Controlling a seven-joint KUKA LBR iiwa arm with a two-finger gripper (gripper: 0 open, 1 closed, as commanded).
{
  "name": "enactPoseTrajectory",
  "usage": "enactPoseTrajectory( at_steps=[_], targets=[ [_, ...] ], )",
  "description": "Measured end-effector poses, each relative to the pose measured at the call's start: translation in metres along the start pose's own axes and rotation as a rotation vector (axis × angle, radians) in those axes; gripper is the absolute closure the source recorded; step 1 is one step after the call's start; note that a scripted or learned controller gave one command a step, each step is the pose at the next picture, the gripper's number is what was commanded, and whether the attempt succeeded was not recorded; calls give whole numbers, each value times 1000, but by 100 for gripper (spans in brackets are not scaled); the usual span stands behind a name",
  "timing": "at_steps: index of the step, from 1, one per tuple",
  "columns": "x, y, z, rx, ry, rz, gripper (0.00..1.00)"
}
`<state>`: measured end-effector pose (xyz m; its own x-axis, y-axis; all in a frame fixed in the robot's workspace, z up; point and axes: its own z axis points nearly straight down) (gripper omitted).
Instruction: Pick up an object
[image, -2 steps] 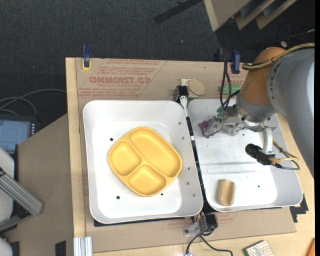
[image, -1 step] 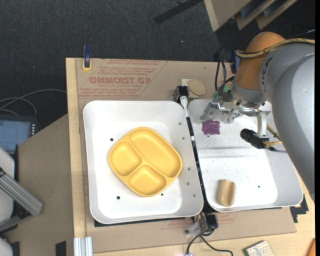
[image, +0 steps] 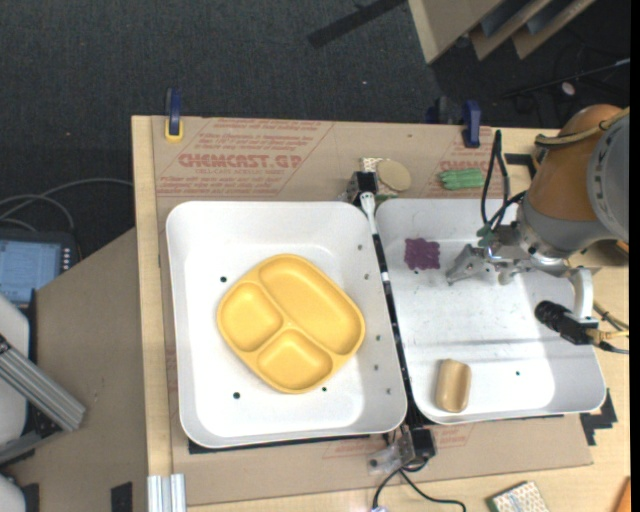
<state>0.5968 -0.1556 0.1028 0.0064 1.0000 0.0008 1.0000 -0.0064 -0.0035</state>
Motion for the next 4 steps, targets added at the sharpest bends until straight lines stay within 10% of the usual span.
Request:
enactPoseTrajectory(
  at_steps=[1, 2, 3, 4],
  targets=[
    [66, 51, 19, -8, 1, -13, 0],
    [60, 51, 6, -10, -4, -8, 100],
    [61, 50, 7, -9, -4, -8, 0],
    [39, -2, 19, 3, 0, -2, 0]
  ],
)
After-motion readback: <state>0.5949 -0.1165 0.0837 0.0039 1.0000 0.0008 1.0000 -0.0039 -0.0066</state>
